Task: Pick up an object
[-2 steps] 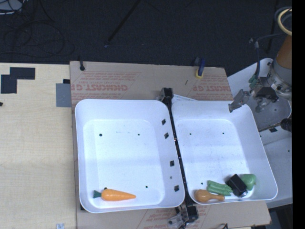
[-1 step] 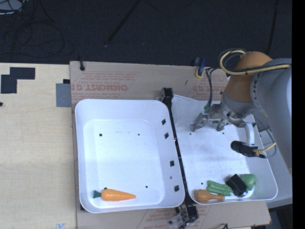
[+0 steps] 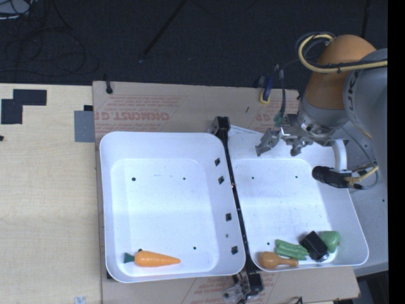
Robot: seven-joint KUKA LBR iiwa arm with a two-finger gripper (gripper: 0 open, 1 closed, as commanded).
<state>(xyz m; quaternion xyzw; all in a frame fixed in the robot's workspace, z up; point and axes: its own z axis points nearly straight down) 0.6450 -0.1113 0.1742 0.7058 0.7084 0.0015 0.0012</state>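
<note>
Bench bearing two white bins, dark floor behind. Gripper (image 3: 282,142) hovering over right bin's (image 3: 278,189) far rim, fingers spread apart, gripping nothing. Judging best move: swinging toward near corner, descending straight over black block (image 3: 314,245), lying angular among green vegetables (image 3: 297,248). Carrot (image 3: 155,258) lying in left bin (image 3: 158,151).

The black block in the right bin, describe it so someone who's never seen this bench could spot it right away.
Start at the right bin of the two white ones and go to its near right corner, where a few small things lie bunched together. The black block lies tilted there on top of the green vegetables, right of the tan pear. It is the only dark, boxy piece in that pile.
</note>
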